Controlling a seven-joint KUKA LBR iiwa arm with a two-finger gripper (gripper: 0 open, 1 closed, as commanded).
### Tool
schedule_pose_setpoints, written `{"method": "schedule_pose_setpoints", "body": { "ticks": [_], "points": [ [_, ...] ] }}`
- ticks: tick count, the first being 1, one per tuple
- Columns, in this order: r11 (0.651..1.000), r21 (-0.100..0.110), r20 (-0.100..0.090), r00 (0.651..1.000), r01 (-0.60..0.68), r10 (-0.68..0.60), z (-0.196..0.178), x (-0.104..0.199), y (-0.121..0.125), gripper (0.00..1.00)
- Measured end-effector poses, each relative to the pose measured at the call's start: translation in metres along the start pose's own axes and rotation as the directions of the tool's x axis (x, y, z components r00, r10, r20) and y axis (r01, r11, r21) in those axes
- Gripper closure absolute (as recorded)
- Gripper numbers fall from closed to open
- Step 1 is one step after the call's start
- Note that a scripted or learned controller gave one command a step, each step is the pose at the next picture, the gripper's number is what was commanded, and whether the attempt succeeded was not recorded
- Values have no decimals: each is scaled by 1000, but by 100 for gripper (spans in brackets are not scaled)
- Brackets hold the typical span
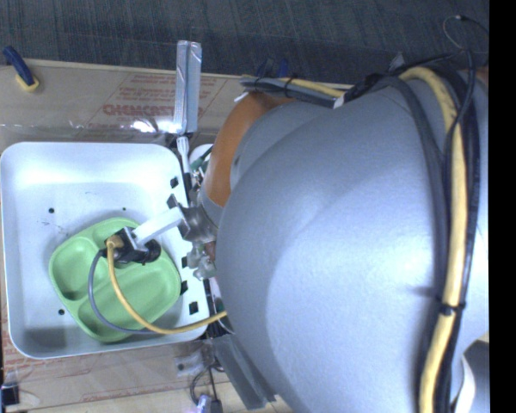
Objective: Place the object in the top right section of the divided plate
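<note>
We are seeing the arm [344, 231] reaching over the bin [34, 179], gripper [194, 243] beside the green plate [73, 269] lying inside; grip state we cannot tell; object hidden.

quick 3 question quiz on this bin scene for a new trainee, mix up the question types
1. True or false: the green plate lies in the left bin.
2. What colour is the band on the arm? A blue, B orange, C red.
3. Fill in: in the view, the plate sits in the bin's ___ half (upper or lower).
Key: 1 true; 2 B; 3 lower.
</note>
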State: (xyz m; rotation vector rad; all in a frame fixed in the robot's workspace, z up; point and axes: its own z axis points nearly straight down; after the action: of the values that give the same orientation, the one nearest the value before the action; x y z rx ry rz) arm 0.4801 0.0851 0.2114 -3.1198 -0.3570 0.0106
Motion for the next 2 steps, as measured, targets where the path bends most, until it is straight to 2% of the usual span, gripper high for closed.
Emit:
{"method": "schedule_pose_setpoints", "body": {
  "ticks": [1,2],
  "points": [
    [986,-2,-6,986,168,-168,-38,68,-41,100],
    [993,2,2,993,116,-116,71,36,-8,100]
  ]
}}
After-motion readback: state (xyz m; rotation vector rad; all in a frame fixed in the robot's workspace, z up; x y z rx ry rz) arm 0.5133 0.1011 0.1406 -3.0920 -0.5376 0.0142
